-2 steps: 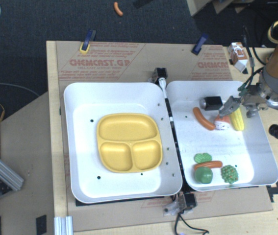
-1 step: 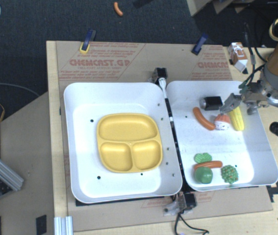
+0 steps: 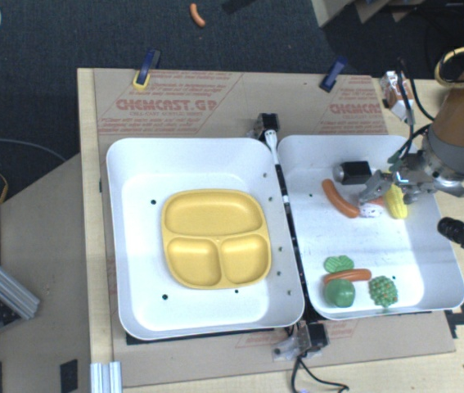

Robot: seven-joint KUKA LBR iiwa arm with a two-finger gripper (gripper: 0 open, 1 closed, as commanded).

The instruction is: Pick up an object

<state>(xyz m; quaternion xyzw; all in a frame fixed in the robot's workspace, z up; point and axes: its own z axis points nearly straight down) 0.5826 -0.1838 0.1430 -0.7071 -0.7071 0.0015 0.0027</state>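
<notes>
Nearest you, at the front of the right bin [image 3: 436,289], lie a green toy [image 3: 340,293], a small orange stick [image 3: 347,275], a leafy green piece [image 3: 338,263] and a knobbly green piece [image 3: 383,291]; the left bin [image 3: 125,219] carries a yellow divided tray [image 3: 215,237]. Farther back, an orange sausage [image 3: 340,199] lies just left of the hand [image 3: 383,193], with a yellow corn cob [image 3: 395,202] right beside it. You cannot tell whether the hand is apart or together, nor whether it grips anything.

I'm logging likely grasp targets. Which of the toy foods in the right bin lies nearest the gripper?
The yellow corn cob, right beside the gripper. The orange sausage lies a little further left, and the green pieces sit along the bin's near edge.
</notes>
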